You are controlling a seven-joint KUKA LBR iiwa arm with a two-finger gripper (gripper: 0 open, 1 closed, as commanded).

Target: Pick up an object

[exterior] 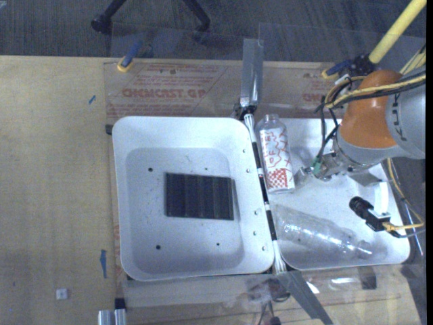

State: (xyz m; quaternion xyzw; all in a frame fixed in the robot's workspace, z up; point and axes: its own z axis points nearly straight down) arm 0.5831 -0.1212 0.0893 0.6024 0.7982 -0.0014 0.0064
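Red-checked bottle (276, 154) and clear bottle (323, 234) beside the claw (323, 168).

The wooden bench (47, 181) bears two white bins side by side, the left bin (128, 181) touching the right bin (399, 252).

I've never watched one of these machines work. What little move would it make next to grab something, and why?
Probably a short shift toward the red-and-white patterned bottle, then a descent. The gripper sits in the right bin just beside that bottle, apparently holding nothing. The clear plastic bottle lies further toward the near rim, and the dark flat panel is over in the left bin.
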